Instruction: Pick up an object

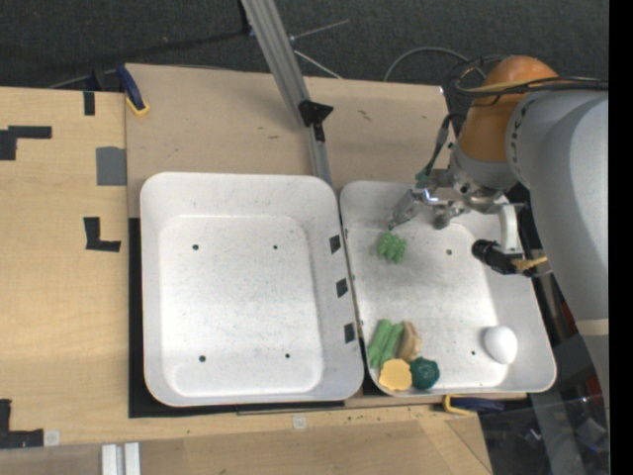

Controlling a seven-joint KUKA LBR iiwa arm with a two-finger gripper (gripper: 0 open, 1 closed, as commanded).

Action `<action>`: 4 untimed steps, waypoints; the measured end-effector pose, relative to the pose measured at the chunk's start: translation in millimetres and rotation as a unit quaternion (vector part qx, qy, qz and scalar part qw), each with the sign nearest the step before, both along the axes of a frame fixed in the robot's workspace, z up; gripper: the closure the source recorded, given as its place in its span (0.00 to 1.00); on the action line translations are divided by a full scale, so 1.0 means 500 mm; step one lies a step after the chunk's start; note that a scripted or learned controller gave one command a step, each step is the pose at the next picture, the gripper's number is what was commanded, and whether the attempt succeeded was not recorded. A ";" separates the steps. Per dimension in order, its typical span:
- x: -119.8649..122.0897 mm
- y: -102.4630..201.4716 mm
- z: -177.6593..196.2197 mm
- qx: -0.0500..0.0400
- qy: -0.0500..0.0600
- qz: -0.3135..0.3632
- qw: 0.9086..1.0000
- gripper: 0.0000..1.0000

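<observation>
In the right bin (pixel 450 295) a small light-green object (pixel 391 248) lies on the floor near the far left corner. My gripper (pixel 421 218) hangs over the bin's far end, just above and to the right of that object, reaching in from the right. Its two fingers stand apart and open, with nothing between them; the left fingertip (pixel 400 219) ends a short way above the green object. Near the bin's front left corner lie a long green piece (pixel 381 342), a tan piece (pixel 408 339), a yellow piece (pixel 395 375) and a dark green piece (pixel 425 372). A white egg-shaped object (pixel 499 344) rests at the front right.
The left bin (pixel 237 285) sits beside the right one, joined by black clips (pixel 341 287). A slanted metal post (pixel 287 62) rises behind the bins. The arm's grey body (pixel 574 196) covers the right bin's far right edge.
</observation>
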State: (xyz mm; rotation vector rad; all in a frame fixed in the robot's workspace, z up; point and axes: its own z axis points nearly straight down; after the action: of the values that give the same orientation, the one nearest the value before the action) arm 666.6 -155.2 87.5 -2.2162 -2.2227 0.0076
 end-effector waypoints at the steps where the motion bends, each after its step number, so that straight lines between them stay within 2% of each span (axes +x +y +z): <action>1: 0.001 0.001 0.021 0.000 0.000 0.001 1.000 1.00; 2: 0.022 0.001 0.121 0.000 -0.005 -0.001 1.000 1.00; 3: 0.023 0.016 0.246 0.000 -0.006 0.000 1.000 1.00; 4: 0.023 0.016 0.244 0.000 -0.002 -0.001 1.000 1.00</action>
State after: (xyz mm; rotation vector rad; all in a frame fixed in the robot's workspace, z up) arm 678.0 -147.0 209.5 -2.2201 -2.2226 0.0013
